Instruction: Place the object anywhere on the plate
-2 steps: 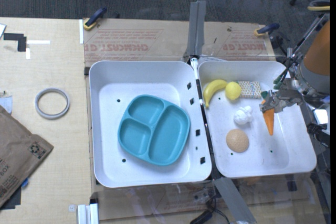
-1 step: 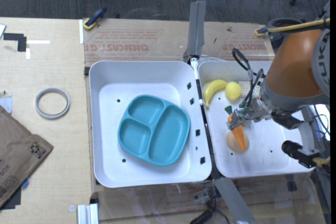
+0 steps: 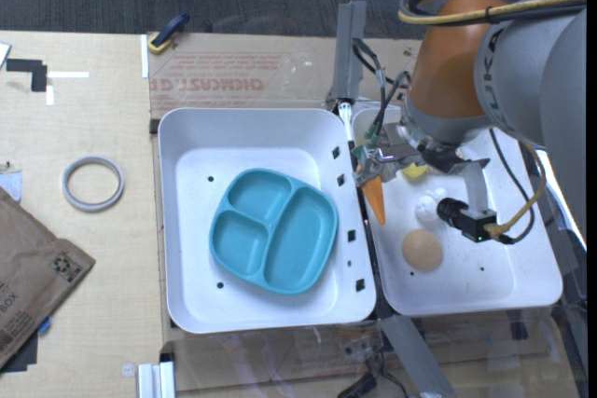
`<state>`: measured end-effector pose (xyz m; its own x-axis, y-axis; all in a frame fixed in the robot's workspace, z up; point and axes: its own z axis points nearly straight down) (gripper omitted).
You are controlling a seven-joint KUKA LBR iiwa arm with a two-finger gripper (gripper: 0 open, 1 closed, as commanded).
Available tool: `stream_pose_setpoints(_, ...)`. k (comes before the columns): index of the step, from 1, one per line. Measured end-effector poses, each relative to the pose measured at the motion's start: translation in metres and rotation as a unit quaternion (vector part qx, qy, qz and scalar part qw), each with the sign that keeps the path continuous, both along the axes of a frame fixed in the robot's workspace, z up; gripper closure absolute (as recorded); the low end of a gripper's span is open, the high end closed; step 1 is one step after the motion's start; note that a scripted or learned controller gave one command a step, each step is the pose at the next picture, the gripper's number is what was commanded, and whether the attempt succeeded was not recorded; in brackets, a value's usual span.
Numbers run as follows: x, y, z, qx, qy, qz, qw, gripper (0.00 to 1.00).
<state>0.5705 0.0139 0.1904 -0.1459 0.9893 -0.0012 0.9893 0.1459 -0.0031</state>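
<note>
Teal plate (image 3: pixel 273 231), three compartments, sits w/ nothing on it in the left white bin (image 3: pixel 187 200), tilted a bit vs. the bin walls. Right bin (image 3: pixel 522 280) holds the candidates: an orange carrot-shaped piece (image 3: pixel 375 199) near the divider, a tan ball (image 3: pixel 422 250) toward the front, a small white item (image 3: pixel 429 211) between them, and a yellow bit (image 3: pixel 414 170) partly under the wrist. Arm comes in from the right; end effector (image 3: pixel 381 154) is low over the rear-left corner of the right bin, approx. above the carrot's top end. Can't tell whether it's apart or together, or clamped on anything, since wrist hardware & cables hide it. Judgement: pick step is in hand, nothing transferred yet. Next move calls for a secure grip on one object, a lift clear of the bin wall, then travel left over the plate & release.
</note>
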Motion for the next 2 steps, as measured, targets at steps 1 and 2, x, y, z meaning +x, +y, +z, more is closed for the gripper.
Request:
stream_pose_setpoints(1,-0.0302,0.0598,-0.0002,-0.0002,0.001,0.006,1.0,1.0)
stream_pose_setpoints(2,-0.0302,0.0597,-0.0002,-0.0002,0.001,0.006,1.0,0.0)
